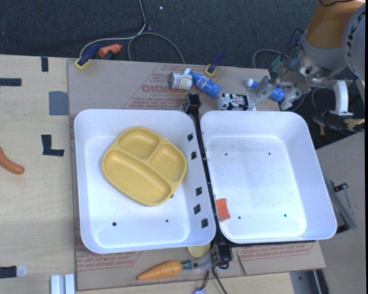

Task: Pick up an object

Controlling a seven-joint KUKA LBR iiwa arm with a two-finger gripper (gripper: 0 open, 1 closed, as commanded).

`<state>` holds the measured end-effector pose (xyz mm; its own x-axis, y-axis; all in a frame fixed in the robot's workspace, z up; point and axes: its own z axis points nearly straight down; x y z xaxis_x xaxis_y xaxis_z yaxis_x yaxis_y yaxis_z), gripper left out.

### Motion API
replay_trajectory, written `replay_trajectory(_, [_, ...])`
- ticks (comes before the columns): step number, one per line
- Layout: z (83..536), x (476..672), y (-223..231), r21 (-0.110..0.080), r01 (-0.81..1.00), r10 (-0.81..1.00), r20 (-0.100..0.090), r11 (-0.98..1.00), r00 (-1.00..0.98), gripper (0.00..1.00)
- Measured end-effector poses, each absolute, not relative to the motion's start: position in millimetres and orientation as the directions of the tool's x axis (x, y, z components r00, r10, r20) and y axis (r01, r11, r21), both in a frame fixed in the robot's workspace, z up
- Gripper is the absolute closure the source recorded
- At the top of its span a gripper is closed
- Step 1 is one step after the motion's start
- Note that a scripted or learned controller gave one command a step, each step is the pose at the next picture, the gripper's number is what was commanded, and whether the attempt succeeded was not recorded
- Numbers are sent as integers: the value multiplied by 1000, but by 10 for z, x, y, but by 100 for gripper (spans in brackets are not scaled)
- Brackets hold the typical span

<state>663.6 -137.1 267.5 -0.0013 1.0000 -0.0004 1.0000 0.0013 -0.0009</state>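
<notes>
1. The gripper (275, 94) hangs above the far edge of the right bin (306, 164), at the top right of the view, below the arm's orange band. It sits among cables and small parts, and whether it is wide or narrow I cannot tell; nothing shows in its grasp.

2. Just beside it, on the cardboard beyond the bins, lie a blue and white bottle (196, 81) and a small black and white item (233, 101), both outside the bins.

3. The right bin under the gripper has a small orange piece (222, 209) near its left wall, close to the front.

4. The one large thing in a bin is the yellow divided plate (144, 164), lying flat in the left bin (86, 225), well apart from the gripper.

5. Outside lie a carrot (161, 270) at the front and a sausage (7, 160) far left.

6. Judging by this, the task stands at its approach step: nothing is picked. The next move likely calls for travel across to the plate and a descent onto its raised rim.
</notes>
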Motion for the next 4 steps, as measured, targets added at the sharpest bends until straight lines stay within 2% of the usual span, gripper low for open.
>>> replay_trajectory(1, [1592,6482,-1127,-9,1000,1000,1,1,-1,0])
replay_trajectory(2, [817,5985,-945,1,1000,1000,-2,0,0,0])
replay_trajectory(3, [857,6486,-950,4,1000,1000,-1,2,-2,0])
replay_trajectory(4, [854,6660,-1013,2,1000,1000,0,3,-3,0])
